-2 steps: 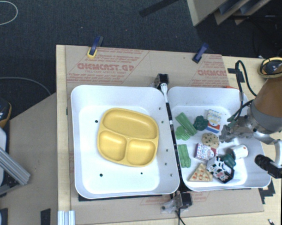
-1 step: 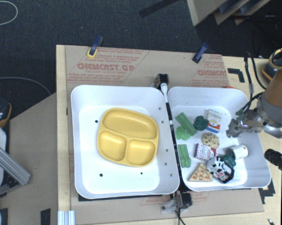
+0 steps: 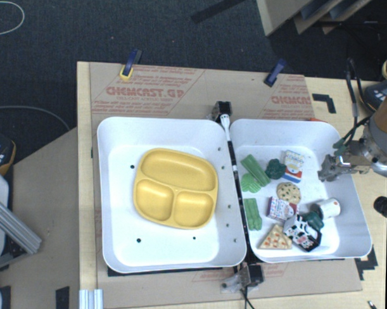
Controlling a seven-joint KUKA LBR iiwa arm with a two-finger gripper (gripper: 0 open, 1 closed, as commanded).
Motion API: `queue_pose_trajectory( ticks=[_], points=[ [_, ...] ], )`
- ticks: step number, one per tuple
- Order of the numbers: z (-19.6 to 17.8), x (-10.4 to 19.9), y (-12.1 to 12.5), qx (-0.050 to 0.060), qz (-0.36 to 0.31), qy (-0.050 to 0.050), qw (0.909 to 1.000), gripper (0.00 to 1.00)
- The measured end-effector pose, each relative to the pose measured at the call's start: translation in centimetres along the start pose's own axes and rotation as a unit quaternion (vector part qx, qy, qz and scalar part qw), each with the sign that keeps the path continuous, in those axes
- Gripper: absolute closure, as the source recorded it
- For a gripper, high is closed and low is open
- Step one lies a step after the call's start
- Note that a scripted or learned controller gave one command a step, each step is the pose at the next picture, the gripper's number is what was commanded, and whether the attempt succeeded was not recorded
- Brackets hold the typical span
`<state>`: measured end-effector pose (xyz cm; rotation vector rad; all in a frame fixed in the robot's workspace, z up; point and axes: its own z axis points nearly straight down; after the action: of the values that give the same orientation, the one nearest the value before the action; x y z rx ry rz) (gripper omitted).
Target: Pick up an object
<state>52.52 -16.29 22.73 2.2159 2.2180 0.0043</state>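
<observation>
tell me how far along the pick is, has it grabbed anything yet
Nothing looks picked yet. The tool sits at the right bin's right edge, nothing visibly in it. The cookie, pizza slice and green pieces lie in the bin. Left: reach in, grasp one, lift.

The arm (image 3: 381, 135) is cut off by the right edge, so little more than its wrist shows, and the gripper (image 3: 329, 169) at the right bin's (image 3: 353, 216) rim is too small and blurred to tell how its fingers stand. In that bin, the small white cup (image 3: 330, 207) partly overlaps a dark green piece (image 3: 315, 218), whose shape cannot be made out. The print on the small packets (image 3: 281, 209) is too fine to read.
</observation>
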Motion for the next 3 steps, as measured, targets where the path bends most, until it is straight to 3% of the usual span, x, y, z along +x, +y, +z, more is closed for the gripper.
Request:
queue_pose_trajectory(
  ticks=[2,3],
  points=[
    [-0.7,9.2,-2.1,0.004,-0.002,0.003,1.0,1.0],
    [-0.6,8.6,-2.1,0.004,0.0,0.002,1.0,1.0]
  ],
)
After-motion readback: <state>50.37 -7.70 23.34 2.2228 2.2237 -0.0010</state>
